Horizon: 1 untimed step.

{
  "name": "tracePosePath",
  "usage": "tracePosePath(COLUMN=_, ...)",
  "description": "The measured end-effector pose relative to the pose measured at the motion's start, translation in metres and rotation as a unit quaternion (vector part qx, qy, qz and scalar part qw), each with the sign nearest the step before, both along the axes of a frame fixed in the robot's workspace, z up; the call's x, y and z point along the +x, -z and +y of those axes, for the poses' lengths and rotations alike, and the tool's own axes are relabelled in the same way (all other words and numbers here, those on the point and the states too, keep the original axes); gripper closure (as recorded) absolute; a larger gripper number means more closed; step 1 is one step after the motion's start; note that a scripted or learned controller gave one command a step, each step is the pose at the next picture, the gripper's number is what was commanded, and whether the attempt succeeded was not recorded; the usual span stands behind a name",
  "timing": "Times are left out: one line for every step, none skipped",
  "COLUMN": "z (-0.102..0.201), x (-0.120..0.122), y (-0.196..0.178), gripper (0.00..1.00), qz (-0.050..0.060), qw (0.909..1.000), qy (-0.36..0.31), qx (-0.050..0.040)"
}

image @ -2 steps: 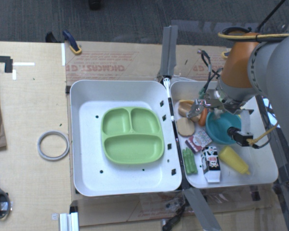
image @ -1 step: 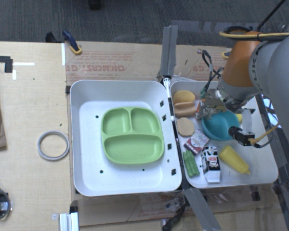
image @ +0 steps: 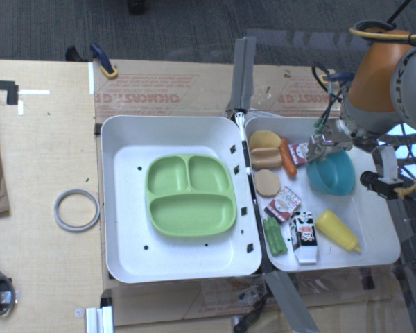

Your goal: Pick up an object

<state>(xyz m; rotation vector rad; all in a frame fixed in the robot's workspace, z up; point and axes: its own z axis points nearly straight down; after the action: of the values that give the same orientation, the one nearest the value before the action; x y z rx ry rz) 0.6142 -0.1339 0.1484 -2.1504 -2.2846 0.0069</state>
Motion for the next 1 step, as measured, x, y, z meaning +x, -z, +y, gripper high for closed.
tracePosePath(z=-0.0001, x=0.0, y=-0.0001, gripper=0.0, qz=0.0, qw=1.0, qy=0.0, qx=-0.0001)
